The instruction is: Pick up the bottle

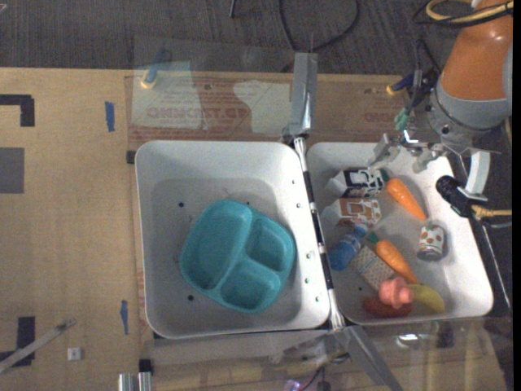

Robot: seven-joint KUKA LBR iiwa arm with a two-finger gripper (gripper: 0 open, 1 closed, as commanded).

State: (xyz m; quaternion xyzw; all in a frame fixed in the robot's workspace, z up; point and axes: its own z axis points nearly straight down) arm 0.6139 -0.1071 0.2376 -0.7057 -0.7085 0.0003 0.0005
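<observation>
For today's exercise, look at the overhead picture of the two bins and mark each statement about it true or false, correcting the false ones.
1. The teal tray lies in the left bin. True.
2. The blue bottle lies in the left bin. False: it lies in the right bin, near the divider between the bins.
3. Two carrots lie in the right bin. True.
4. The gripper holds the bottle. False: the gripper is at the right bin's far edge, apart from the bottle.
5. The can sits on the teal tray. False: it is in the right bin, near its right side.
</observation>
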